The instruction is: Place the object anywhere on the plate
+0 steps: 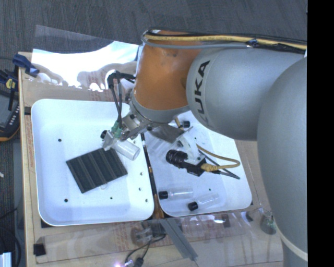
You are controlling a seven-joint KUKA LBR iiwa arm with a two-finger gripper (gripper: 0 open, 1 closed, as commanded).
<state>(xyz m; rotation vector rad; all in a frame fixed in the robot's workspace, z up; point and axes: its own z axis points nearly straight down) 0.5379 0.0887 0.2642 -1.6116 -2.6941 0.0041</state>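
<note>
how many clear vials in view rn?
3 clear vials. One at the gripper, over the left bin beside the ribbed plate; two black-capped ones lying near the right bin's front edge. The arm covers part of that bin, so more may be hidden.

floor: dark grey carpet [78, 15] | bench [83, 242]: pale wood | light: bright glare [68, 57] along bench's far edge

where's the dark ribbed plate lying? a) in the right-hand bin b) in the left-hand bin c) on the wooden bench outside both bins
b: the dark ribbed plate lies flat on the floor of the left-hand bin, well short of the divide with the right-hand bin.
</note>
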